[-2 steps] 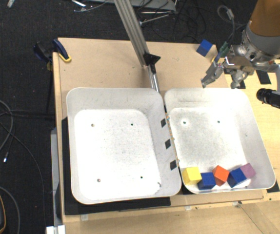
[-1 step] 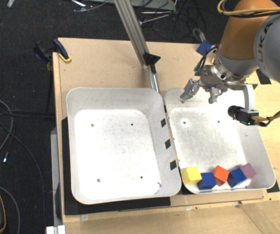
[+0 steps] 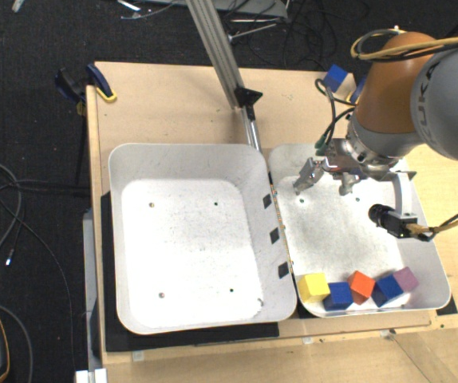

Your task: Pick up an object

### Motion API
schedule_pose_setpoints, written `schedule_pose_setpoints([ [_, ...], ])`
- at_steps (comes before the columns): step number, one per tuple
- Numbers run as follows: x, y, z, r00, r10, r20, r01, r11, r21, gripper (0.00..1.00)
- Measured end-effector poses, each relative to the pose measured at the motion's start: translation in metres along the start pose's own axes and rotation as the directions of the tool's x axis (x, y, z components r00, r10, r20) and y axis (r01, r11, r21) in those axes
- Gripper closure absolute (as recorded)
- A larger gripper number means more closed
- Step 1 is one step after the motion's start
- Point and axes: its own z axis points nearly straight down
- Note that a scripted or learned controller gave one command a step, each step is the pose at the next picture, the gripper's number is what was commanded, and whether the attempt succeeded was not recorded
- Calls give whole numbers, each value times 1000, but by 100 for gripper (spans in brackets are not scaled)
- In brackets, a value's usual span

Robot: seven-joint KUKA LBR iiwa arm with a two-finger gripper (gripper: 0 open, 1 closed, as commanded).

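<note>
Over the right bin (image 3: 420, 250), metal jaws apart, empty, smooth coloured cubes (image 3: 360, 287) along its near wall

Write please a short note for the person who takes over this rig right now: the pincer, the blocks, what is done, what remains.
Pincer: open, holding nothing, over the far end of the right bin.
Blocks: all five lie along the near edge of that bin: yellow block, blue block, orange block, second blue block, purple block.
Left bin: no blocks in it.
Done: nothing picked yet.
Left: bring the pincer to the blocks, close on one, lift it.
</note>
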Motion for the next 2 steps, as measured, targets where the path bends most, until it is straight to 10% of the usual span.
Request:
schedule_pose_setpoints([
  [1, -17, -49, -70, 1000, 1, 1, -1, 1000, -12, 0],
  [2, 24, -40, -3, 1000, -1, 0, 1, 1000, -7, 0],
])
